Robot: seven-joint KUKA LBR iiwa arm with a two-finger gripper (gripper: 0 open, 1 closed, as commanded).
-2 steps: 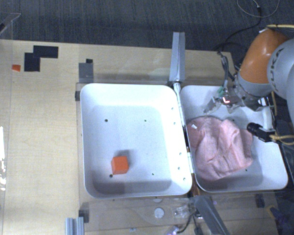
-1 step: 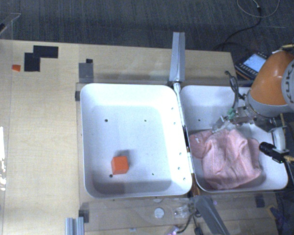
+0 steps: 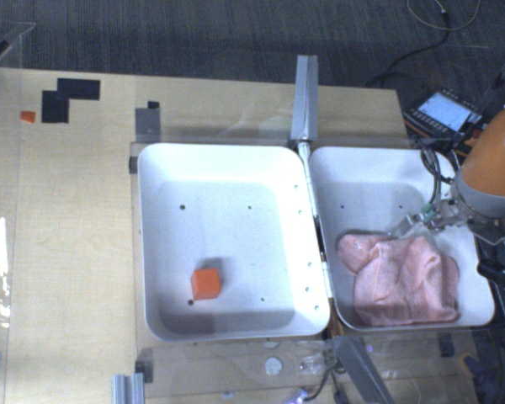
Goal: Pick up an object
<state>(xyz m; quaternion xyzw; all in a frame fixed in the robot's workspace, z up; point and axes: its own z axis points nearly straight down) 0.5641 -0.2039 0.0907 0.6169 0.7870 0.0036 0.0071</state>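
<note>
- The pincer [image 3: 422, 220] was seen touching the pink cloth [image 3: 400, 279] at its upper edge; its opening could not be told.
- A thick fold just below should be gripped.

orange block [image 3: 206, 284] | pink cloth [image 3: 400, 280] | white bins [image 3: 236, 162] | orange arm band [image 3: 497, 158]

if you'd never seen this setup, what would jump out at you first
Probably the small orange block, alone on the floor of the left bin, toward its near side. Next, the crumpled pink cloth filling the near part of the right bin, with the gripper at the cloth's far edge and the arm's orange band above it on the right.
</note>
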